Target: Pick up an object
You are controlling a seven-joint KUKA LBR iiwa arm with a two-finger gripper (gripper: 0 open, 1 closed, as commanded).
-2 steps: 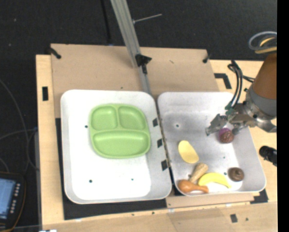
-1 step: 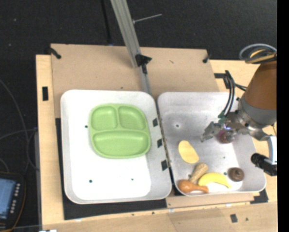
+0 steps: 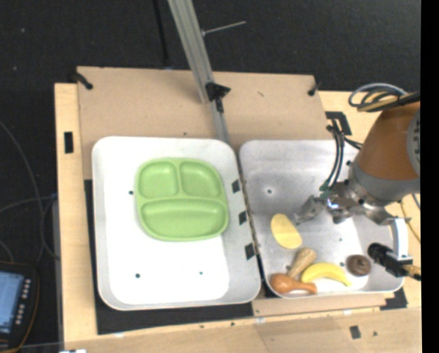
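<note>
Fingers [image 3: 306, 213] on the gripper [image 3: 318, 207] hang low in the right bin [image 3: 293, 160], and whether they're parted or closed I can't tell from up here. They're just beside the pale yellow chip-like piece [image 3: 285, 231], not visibly on it. Arm [image 3: 387, 153] leans in from the right, orange band high, wrist angled down-left. Along the near wall sit a banana [image 3: 326, 273], a tan piece [image 3: 301, 262], an orange piece [image 3: 293, 284] and a brown doughnut [image 3: 359, 265]. Green divided plate [image 3: 182, 199] rests in the left bin [image 3: 116, 271].
</note>
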